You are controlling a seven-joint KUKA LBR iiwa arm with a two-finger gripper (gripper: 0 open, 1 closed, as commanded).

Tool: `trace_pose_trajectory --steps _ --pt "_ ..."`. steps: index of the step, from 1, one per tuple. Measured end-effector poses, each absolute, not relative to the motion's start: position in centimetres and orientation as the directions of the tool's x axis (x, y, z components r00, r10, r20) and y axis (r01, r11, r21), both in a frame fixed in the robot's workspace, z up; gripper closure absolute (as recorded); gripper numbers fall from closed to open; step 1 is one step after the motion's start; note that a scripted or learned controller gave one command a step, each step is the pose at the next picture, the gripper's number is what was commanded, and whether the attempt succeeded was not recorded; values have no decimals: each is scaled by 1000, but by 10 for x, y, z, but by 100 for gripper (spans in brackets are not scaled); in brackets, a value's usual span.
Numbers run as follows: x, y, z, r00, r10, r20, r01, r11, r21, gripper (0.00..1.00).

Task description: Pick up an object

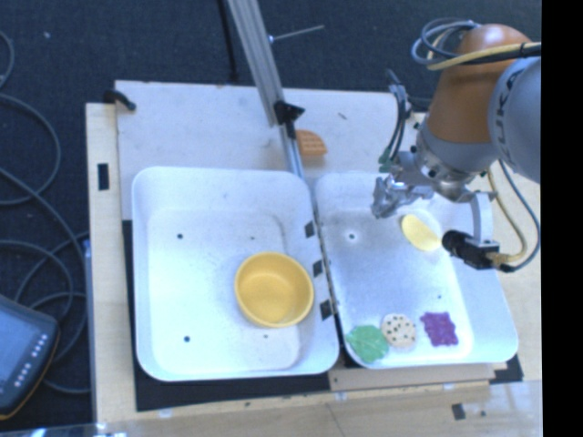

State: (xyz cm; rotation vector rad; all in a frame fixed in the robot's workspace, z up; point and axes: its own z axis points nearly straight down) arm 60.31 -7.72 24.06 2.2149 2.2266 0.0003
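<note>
My gripper [390, 198] hangs over the right bin [383, 271], yellow piece [420, 232] just beside; grip state unclear.

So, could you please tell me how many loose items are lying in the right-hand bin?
4: a pale yellow piece beside the tool near the back, and a green piece, a spotted cookie and a purple piece along the front edge. The arm may hide more.

Jaws [390, 198] over right bin [383, 271], near yellow disc [420, 232], yellow bowl [273, 289] in left bin [182, 244]
</note>
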Motion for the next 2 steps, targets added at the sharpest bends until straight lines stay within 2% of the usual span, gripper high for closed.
trace_pose_trajectory --steps 1,2 --pt "606 -23 231 -6 1000 0 1000 6 0 100" --pt "600 31 242 -9 1000 3 1000 9 3 100"
